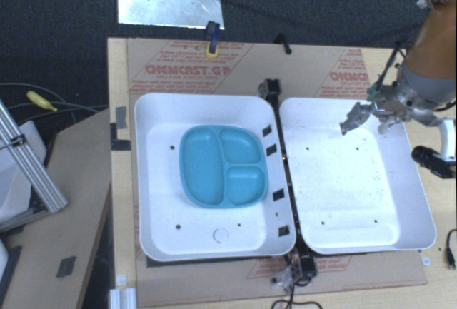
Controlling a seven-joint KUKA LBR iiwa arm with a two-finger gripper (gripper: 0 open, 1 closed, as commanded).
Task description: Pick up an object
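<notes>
Plate (221,175) lies in my left bin (153,229); gripper (365,117) hangs over the right bin (414,229), jaws spread, holding nothing.

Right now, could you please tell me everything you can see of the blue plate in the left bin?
The blue plate is a light blue divided dish, plastic by its look, with rounded corners and low ridges splitting it into three compartments: one large on the view's left, two smaller on the right. It lies flat and upright on the floor of the left bin, near the middle, slightly turned against the bin's sides. Its compartments hold nothing visible. It touches the bin floor alone; the gripper hangs over the right bin, well apart.
</notes>
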